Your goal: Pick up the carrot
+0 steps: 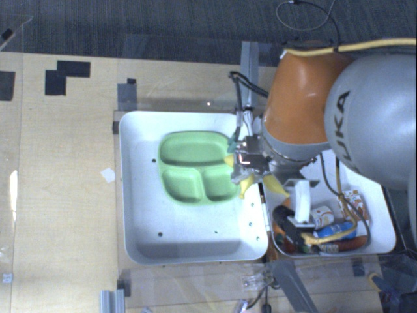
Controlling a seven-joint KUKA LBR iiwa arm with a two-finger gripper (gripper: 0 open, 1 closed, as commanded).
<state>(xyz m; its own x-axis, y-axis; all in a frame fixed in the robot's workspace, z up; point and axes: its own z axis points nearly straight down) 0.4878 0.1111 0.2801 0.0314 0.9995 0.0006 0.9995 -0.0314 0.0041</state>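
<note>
— Camera view. Gripper (245,162)?
— Down low, over the wall between the two bins. Open or shut? Can't tell.
— Next to it?
— Green tray (192,165) in the left bin (195,240), just beside. Yellow thing (246,186) right below.
— Carrot (339,244)?
— Looks like the orange bit at the front of the right bin (386,230), in a heap. Apart from the gripper.
— Above?
— Big grey arm (371,129), over the right bin.

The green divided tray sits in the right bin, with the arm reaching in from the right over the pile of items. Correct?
Not quite. The camera view shows the green divided tray in the left bin, not the right one. The rest holds: the arm reaches in from the right, above the pile of items in the right bin.
</note>
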